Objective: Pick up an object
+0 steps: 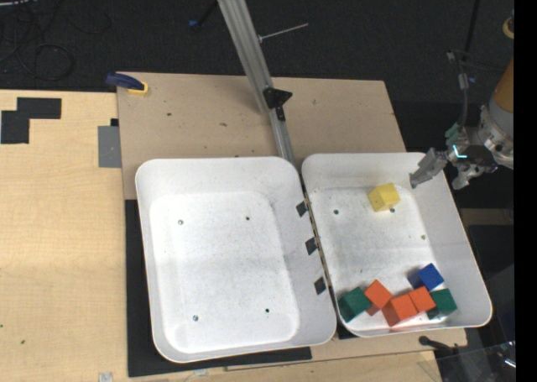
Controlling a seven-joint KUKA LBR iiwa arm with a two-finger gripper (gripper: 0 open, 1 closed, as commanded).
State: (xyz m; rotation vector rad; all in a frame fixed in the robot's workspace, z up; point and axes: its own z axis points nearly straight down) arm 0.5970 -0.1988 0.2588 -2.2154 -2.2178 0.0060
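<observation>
Reaching in from the right, the grey arm held its gripper (443, 169) above the far right corner of the right bin (379, 264), its two fingers spread apart and grasping nothing. A yellow block (384, 196) sat alone in that bin's far part, just left of the gripper. Heaped at the bin's near edge were two green blocks (355, 302), two orange blocks (400, 308) and a blue block (429, 276). Beside it on the left stood the left bin (220, 259).
</observation>
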